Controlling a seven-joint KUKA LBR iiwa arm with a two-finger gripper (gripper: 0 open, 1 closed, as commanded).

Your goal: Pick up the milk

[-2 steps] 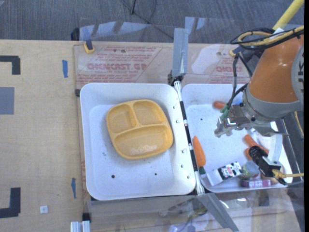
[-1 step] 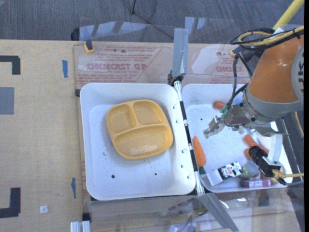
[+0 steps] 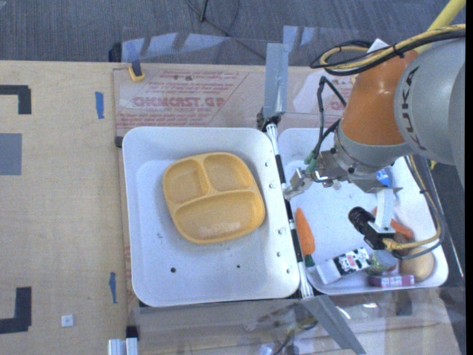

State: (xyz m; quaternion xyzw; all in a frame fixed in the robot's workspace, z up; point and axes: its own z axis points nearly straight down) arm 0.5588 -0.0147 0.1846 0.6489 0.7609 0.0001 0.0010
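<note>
The milk [image 3: 350,261] is a small white carton with black patches. It lies on its side near the front edge of the right bin [image 3: 436,276]. My gripper [image 3: 299,181] hangs over the back left part of that bin, close to the wall between the two bins. It is well behind and to the left of the milk and not touching it. The grey and orange arm covers much of the bin's rear half.
An orange carrot [image 3: 304,230] lies along the right bin's left wall, between gripper and milk. A purple item [image 3: 384,279], a tan round item [image 3: 417,266] and a blue-and-white item [image 3: 383,187] share that bin. The left bin [image 3: 148,272] holds a yellow divided plate [image 3: 213,196].
</note>
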